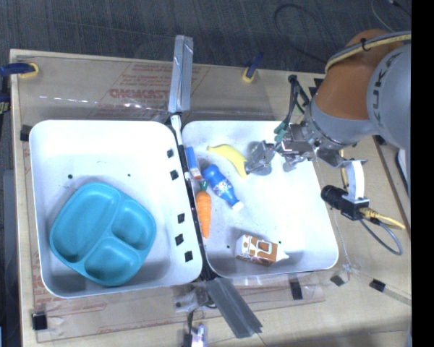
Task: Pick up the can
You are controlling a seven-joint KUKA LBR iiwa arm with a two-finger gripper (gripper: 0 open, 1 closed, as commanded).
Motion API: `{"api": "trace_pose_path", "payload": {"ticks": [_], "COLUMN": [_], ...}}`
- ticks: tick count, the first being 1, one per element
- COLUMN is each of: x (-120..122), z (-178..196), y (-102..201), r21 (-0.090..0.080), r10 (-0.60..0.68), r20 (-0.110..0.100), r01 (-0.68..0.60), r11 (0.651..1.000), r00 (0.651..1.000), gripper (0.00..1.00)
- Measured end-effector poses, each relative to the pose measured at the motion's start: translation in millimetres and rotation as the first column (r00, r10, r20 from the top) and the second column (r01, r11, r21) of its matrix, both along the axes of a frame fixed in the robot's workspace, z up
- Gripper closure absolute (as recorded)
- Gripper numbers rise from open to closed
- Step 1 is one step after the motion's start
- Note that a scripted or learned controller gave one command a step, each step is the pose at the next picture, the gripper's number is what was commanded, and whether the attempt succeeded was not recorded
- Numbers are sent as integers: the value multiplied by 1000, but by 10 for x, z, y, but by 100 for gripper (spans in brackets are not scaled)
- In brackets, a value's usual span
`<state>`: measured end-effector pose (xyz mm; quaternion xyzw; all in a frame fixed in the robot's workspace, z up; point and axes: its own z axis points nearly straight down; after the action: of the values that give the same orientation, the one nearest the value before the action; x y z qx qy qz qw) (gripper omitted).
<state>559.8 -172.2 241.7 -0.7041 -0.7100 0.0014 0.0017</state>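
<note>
The end effector (276, 155) hangs low over the far part of the right bin (315, 226), reaching in from the arm (362, 85) with its orange band. Whether it is wide or narrow cannot be told from this slant. Right at its tip, on the side away from the arm, sits a small grey metallic shape (258, 157); this may be the can, but it is too blurred to tell apart from the tool's own metal, and nothing shows it gripped. Just beyond that shape lies a yellow banana (228, 155), touching or nearly so. Further from the end effector, toward the divider between the bins, are a blue bottle (220, 183) and an orange carrot (204, 212). A brown-and-white carton (258, 250) lies well apart, near the bin's near wall. The left bin (58, 139) across the surface (94, 78) holds a blue divided tray (101, 231).
</note>
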Motion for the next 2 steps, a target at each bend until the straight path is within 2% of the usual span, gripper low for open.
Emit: {"api": "trace_pose_path", "payload": {"ticks": [1, 2], "x": [450, 751], "z": [-419, -952], "y": [-370, -326], "r21": [-1, -1], "r10": [-65, -74], "r20": [1, 1], "r01": [65, 74], "r11": [998, 997], "r00": [998, 997], "gripper": [0, 0]}}
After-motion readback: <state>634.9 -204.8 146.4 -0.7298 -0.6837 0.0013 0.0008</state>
